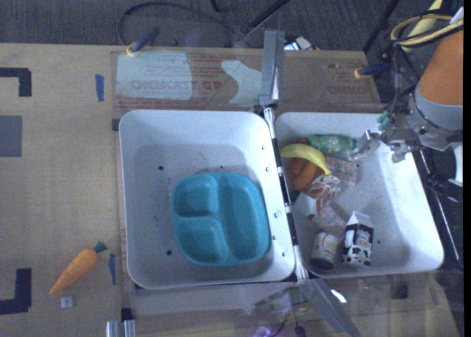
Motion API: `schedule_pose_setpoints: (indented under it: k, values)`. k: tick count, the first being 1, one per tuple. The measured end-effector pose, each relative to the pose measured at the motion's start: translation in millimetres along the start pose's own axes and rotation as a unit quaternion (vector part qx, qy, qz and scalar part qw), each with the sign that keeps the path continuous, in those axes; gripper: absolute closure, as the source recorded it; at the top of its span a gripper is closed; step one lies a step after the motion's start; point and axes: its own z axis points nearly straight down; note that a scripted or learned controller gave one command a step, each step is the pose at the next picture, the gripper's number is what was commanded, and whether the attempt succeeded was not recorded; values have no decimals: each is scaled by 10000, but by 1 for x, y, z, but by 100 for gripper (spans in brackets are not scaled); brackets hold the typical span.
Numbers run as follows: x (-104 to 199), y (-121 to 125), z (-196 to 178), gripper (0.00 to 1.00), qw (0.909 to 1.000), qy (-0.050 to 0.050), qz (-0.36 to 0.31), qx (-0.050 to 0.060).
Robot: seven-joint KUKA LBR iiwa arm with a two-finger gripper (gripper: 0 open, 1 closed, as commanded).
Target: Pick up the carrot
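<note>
Two shallow white plastic bins stood side by side on the brown bench. Within the left bin (140, 144) lay a teal plastic tray with three compartments (220, 218), set flat toward the near right corner of the floor; nothing rested in its compartments. The right bin (401, 218) held a loose cluster along its left wall: a yellow banana (305, 154) at the far end, an orange-red rounded object (303, 174) just beside it, a green crumpled wrapper (331, 141) touching the banana's far side, several pale crumpled packets (327, 192) nearer the middle, a small tin can (323, 250) on its side, and a black-and-white milk carton (358, 243) just right of the can. An orange toy carrot with a green top (75, 269) lay outside both bins, on the bench (59, 181) well left of the left bin, near its front corner. At the far right edge of the right bin hung the two-finger gripper (386, 140); whether it was open or closed could not be told.
</note>
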Motion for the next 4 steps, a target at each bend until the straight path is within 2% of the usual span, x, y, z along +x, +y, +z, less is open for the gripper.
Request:
schedule_pose_setpoints:
  k: [1,2,3,4]
  values:
    - [-27,82,23,0,9979,-14,-646,-11]
    - [-25,84,10,100,9977,-31,-669,-36]
    - [-25,84,11,0,9977,-31,-672,-34]
    - [-50,84,64,0,9823,-10,-1872,-11]
